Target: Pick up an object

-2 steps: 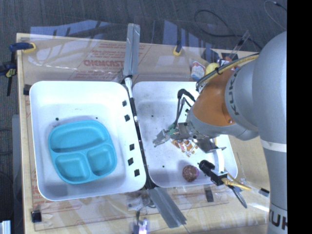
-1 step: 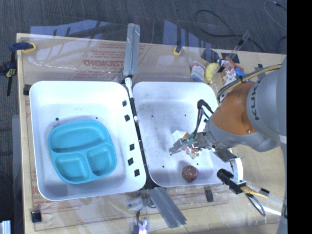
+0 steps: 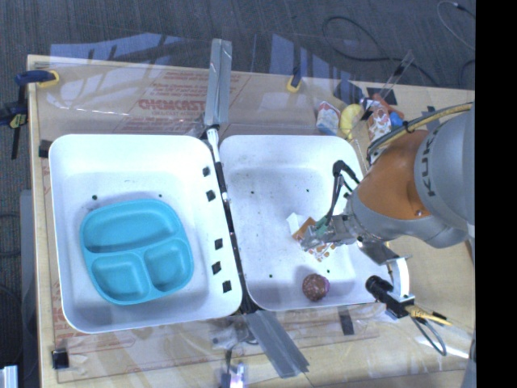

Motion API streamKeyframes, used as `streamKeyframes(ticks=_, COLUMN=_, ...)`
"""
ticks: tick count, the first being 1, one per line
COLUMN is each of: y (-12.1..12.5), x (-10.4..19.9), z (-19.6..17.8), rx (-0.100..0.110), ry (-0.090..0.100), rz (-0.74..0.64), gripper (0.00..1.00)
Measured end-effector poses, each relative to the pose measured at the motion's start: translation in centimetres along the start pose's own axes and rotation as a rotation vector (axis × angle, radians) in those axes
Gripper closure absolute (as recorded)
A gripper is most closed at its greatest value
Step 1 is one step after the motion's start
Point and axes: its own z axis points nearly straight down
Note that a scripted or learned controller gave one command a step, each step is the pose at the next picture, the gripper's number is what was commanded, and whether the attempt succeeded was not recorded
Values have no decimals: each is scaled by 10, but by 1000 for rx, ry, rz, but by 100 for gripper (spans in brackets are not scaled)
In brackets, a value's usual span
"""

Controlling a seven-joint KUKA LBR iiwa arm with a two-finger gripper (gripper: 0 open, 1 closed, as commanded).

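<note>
Hovering over right bin (image 3: 266,168): tool (image 3: 327,231), grip state indiscernible, touching crumpled packet (image 3: 311,237); brown ball (image 3: 315,287) lying toward bench's near edge.

Faint red "CHEMCAST" lettering on the clear sheet (image 3: 166,103) behind the bins; partial "KU" on the arm (image 3: 426,186).
</note>
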Motion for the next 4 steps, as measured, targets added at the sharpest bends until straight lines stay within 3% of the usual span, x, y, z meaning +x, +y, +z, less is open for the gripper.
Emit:
streamKeyframes(ticks=1, y=0, x=1, z=1, rx=2, ry=1, rz=-1, gripper=0)
streamKeyframes(ticks=2, y=-11, x=-3, z=-28, rx=32, ry=27, rz=-443, gripper=0)
streamKeyframes(ticks=3, y=43, x=-10, z=15, rx=13, ry=8, rz=91, gripper=0)
streamKeyframes(ticks=4, y=47, x=-11, z=1, rx=3, ry=2, rz=85, gripper=100)
